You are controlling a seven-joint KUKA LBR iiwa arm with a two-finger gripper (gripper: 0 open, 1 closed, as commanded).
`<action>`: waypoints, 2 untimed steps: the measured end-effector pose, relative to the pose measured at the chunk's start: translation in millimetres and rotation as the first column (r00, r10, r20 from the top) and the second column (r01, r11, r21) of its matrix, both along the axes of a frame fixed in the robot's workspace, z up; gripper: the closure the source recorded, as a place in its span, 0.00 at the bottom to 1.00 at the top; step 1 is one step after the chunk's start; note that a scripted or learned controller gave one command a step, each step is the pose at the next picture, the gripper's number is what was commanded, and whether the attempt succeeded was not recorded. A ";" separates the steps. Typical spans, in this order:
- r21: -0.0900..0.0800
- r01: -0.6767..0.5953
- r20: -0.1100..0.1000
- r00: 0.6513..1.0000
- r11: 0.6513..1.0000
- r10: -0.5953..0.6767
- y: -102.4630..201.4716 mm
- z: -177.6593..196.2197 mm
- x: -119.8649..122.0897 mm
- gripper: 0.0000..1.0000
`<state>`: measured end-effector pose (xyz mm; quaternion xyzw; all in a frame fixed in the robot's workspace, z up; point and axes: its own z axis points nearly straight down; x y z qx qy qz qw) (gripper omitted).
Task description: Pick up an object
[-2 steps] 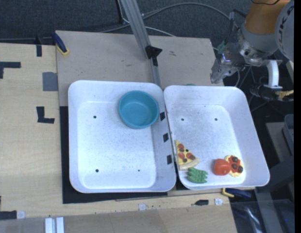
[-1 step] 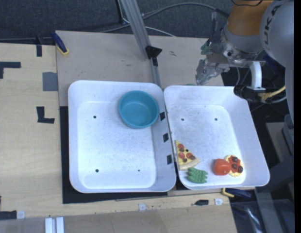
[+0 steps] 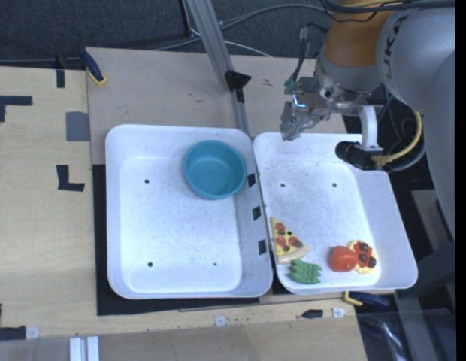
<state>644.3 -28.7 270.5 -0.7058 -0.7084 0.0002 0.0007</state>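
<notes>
A blue bowl [image 3: 214,169] sits upright at the back right of the left bin [image 3: 135,224]. In the right bin [image 3: 331,194], near the front, lie a pizza slice toy [image 3: 285,241], a green leafy toy [image 3: 305,272] and a red and yellow toy [image 3: 352,257]. My gripper [image 3: 292,128] hangs over the back left corner of the right bin, apart from all of these, with nothing seen between its fingers.
A grey metal pole [image 3: 214,47] slants up from between the bins at the back. A black cable loop [image 3: 368,156] hangs by the right bin's back right rim. The wooden bench [image 3: 37,224] stretches to the left.
</notes>
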 end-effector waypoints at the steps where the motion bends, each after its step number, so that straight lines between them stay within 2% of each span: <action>1: 0.000 -0.001 -0.001 1.000 1.000 0.001 50.5 -19.5 -2.3 1.00; 2: 0.000 0.000 -0.001 1.000 1.000 0.000 102.5 -36.1 -3.5 1.00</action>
